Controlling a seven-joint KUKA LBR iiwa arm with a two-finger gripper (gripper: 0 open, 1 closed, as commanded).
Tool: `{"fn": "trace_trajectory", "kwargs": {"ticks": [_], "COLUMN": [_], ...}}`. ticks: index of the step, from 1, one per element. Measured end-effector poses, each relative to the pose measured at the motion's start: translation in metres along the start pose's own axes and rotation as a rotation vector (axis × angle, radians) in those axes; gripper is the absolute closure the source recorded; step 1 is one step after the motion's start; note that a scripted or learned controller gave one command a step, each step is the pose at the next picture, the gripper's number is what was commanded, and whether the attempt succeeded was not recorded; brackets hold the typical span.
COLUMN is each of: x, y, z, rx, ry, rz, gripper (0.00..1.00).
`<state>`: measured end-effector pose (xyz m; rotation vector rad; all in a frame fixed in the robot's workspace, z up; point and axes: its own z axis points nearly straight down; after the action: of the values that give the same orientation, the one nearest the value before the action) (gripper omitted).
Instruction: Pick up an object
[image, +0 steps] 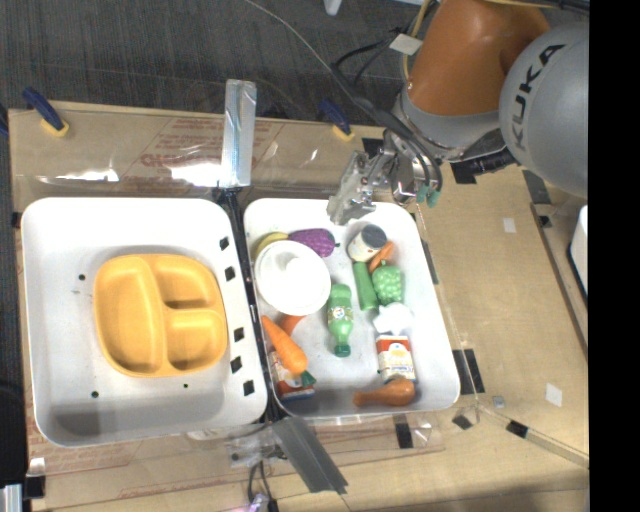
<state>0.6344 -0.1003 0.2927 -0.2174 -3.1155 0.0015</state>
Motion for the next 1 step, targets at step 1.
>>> {"fn": "trace_trajectory", "kwargs": {"ticks": [1], "x": [-0.0073], "y": [-0.1146], "z": [-0.0177], "rx": [0.002], "ry": [-0.016], "rz": [-0.131], "gripper": [1.00]}}
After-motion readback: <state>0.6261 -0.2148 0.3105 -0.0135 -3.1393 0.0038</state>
